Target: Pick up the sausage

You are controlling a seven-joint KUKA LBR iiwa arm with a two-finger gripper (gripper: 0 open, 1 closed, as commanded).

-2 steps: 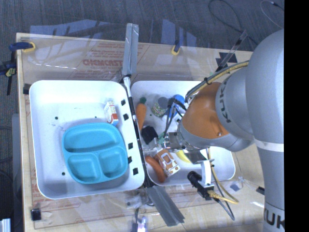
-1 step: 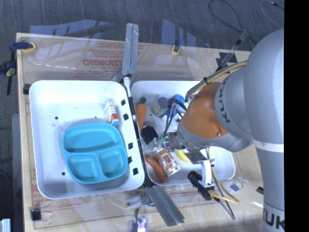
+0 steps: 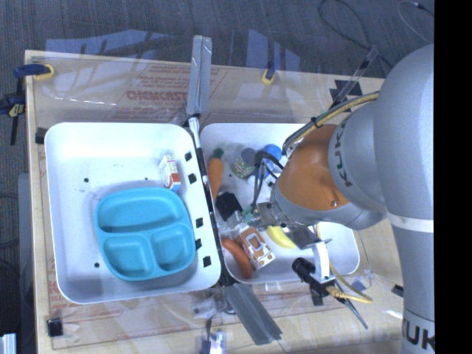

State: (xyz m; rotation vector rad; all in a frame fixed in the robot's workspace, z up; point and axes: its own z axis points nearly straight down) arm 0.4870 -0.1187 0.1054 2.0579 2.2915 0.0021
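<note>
On bench top (image 3: 96, 80), red lettering "CHEMCAST" (image 3: 156, 94).

1. Red mirrored lettering (image 3: 156, 94) on the clear sheet over the bench, behind the left bin. You can make out roughly "CHEMCAST", nothing finer.
2. Black "KU" (image 3: 341, 159) on the grey arm housing above the orange band, cut off by the curve.
3. Black "KU" (image 3: 418, 338) at the arm's lower right base, partial.
4. Small carton (image 3: 170, 172) in the left bin: red print, too small to read.
</note>
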